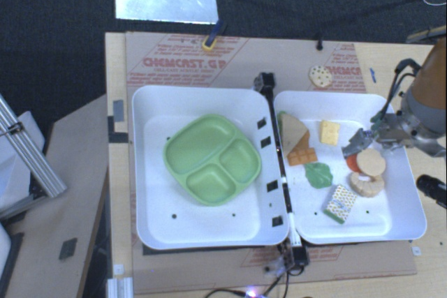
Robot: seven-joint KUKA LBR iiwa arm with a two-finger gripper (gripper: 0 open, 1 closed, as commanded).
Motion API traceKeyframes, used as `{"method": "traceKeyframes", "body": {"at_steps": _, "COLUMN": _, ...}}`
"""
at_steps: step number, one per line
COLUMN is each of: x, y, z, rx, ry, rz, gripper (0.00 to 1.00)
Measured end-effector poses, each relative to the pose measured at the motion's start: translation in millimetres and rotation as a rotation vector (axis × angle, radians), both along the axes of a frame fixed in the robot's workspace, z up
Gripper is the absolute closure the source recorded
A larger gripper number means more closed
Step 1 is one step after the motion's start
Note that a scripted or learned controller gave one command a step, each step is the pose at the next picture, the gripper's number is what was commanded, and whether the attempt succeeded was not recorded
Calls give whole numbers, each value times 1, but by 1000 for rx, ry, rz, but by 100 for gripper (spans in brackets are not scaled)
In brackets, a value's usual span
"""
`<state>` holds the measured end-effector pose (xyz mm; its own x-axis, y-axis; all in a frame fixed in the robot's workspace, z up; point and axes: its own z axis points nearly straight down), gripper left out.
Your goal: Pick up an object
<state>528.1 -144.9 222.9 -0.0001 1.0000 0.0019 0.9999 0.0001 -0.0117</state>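
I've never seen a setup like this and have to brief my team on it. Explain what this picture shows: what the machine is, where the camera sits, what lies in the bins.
One camera, fixed above the bench, looks down at a slant. The grey machine entering from the right is a robot arm with an orange band; its two-finger gripper hangs over the right bin. Nothing shows between its fingers, so I would not say it holds anything.

The left bin holds a green divided plate. The right bin holds toy food: a bread slice, a yellow cheese cube, an orange waffle piece, a green leafy piece, a patterned small box and round bun-like pieces just below the gripper. A cookie lies outside the bins.
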Motion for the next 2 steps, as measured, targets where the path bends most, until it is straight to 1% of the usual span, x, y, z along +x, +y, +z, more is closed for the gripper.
{"method": "traceKeyframes", "body": {"at_steps": 1, "x": 3, "y": 0, "z": 7, "rx": -2, "ry": -13, "rz": 3, "gripper": 0}}
{"method": "traceKeyframes", "body": {"at_steps": 2, "x": 3, "y": 1, "z": -34, "rx": -2, "ry": -12, "rz": 1, "gripper": 0}}
